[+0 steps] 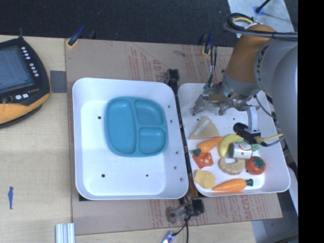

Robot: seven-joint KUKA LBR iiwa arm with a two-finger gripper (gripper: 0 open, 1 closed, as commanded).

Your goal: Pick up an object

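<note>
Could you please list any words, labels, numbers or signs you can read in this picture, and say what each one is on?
None can be read with confidence.
Cardboard sheet under the bins: faint red print in strips along its edges, too blurred to read.
Small can in the right bin: a label, too small to read.
Orange handheld controller: a lit screen and buttons, nothing legible.

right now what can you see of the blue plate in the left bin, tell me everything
The blue plate is a light blue, plastic-looking tray with rounded corners and three compartments: one tall section on its left, two smaller ones stacked on its right. It lies flat, right side up, on the floor of the left bin, nearer the far wall. Nothing rests in it, and the hand is over the right bin.
</note>
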